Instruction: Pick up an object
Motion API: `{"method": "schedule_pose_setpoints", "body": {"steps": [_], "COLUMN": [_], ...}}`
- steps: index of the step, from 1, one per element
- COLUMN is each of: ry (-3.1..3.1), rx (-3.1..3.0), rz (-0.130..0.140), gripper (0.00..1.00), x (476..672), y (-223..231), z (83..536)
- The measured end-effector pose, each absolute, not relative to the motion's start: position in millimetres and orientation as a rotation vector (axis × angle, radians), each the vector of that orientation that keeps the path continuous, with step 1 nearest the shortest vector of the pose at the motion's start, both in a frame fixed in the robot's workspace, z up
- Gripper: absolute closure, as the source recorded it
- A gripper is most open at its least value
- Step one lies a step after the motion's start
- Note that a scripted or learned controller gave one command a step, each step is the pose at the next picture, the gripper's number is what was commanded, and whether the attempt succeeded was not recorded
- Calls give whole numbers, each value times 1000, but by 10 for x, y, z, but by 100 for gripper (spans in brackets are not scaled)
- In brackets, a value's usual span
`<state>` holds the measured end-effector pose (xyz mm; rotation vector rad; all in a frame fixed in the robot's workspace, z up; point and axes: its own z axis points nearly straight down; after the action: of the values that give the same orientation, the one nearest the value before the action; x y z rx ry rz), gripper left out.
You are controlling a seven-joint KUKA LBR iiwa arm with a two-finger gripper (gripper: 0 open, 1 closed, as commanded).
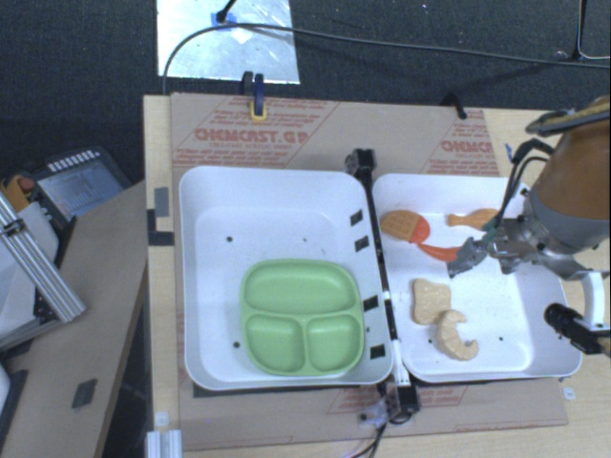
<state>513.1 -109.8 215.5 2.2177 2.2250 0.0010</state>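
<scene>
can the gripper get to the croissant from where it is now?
Probably yes. The gripper hovers in the right bin, up and right of the croissant. The croissant lies in the open: only the toast is close, on its upper left, and nothing stands between it and the gripper.

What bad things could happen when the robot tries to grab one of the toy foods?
The hand hovers right beside the orange spoon-shaped toy, so it might nudge it away instead of gripping it. The bread slice and croissant lie touching, so grabbing one could drag the other. The toys sit near the bin's wall, leaving little room.
</scene>
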Motion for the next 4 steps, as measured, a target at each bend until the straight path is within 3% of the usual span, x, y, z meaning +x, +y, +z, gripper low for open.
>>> {"method": "schedule_pose_setpoints", "body": {"steps": [2, 3, 4], "ry": [2226, 2220, 2221], "rx": [2222, 2219, 2216], "rz": [-2, 4, 11], "gripper": [0, 0, 100], "x": [5129, 5149, 5168], "y": [-1141, -1153, -1138], "z": [941, 875, 990]}}
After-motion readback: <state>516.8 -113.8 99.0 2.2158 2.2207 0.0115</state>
